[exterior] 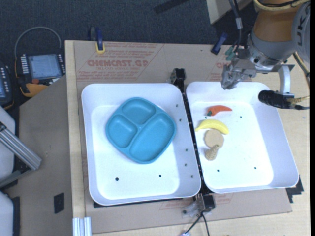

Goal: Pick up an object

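Note:
In the right bin (275, 151) lie three small objects near its left side: an orange carrot (219, 110) with a green tip, a yellow banana (212, 126) below it, and a tan piece (213, 142) shaped like a mushroom below that. My gripper (229, 82) hangs over the right bin's far rim, above and a little right of the carrot, apart from all three objects. Nothing shows between its fingertips.
The left bin (98, 156) holds a blue divided plate (141, 130), tilted. A black clamp (178, 76) sits between the bins at the far edge. A black cylinder (272, 98) on the arm overhangs the right bin's far right corner. A blue-and-yellow clamp (99, 40) stands at the board's back left.

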You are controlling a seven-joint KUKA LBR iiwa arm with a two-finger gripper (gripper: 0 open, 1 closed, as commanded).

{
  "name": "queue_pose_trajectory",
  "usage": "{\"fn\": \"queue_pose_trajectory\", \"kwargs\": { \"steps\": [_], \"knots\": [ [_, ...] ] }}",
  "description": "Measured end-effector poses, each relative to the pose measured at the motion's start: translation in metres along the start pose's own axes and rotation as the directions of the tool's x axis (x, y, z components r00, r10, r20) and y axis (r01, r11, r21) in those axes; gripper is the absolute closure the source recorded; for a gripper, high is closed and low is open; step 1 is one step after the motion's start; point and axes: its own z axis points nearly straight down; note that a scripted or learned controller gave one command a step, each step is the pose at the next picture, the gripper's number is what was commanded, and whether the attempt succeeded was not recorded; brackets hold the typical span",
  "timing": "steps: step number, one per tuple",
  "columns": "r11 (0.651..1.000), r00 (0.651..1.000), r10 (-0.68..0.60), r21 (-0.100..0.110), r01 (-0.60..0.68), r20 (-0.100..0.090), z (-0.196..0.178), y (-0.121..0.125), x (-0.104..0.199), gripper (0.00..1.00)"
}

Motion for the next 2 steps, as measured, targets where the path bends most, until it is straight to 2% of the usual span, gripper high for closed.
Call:
{"fn": "queue_pose_trajectory", "kwargs": {
  "steps": [1,2],
  "knots": [
    [1.0,1.0,0.0,0.001,0.0,0.0,0.016,-0.017,0.049,1.0],
    [1.0,1.0,-0.002,0.0,0.002,-0.001,0.009,-0.028,0.1,1.0]
  ]
}}
